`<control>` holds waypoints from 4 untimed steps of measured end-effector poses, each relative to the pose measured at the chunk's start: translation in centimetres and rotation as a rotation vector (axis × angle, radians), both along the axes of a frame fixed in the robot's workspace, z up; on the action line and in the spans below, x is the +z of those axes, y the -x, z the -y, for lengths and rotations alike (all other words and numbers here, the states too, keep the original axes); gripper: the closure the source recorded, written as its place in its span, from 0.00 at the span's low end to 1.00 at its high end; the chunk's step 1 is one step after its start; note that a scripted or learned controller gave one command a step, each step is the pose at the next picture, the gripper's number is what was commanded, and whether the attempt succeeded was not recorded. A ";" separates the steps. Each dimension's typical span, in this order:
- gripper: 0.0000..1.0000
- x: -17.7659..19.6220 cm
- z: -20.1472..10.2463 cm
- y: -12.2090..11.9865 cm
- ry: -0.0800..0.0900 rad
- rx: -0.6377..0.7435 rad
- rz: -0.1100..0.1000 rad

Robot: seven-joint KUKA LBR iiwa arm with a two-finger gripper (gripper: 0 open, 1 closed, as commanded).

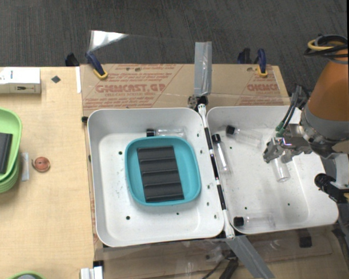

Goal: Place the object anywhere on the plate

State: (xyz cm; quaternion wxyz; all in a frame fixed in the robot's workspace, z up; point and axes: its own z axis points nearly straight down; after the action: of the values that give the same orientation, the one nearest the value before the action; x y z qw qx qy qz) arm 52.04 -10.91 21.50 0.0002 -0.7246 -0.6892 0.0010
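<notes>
A teal square plate lies in the left bin, and a black ridged block rests on its middle. My gripper is over the right bin, in its upper right part. A clear plastic tube sits directly under the gripper tip, pointing toward the bin's front. The slanted view does not reveal whether the tube is gripped or lies on the bin floor beneath the tip.
More clear tubes with black caps are in the right bin: one near the back, one along the left wall, one at the front. Another tube lies behind the plate. A green tray stands at far left.
</notes>
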 end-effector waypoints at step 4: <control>0.00 -2.5 -8.4 -2.6 0.001 0.137 -0.002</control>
State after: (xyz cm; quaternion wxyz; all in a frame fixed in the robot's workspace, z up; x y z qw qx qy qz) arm 54.60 -2.55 18.99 0.0007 -0.6756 -0.7372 0.0021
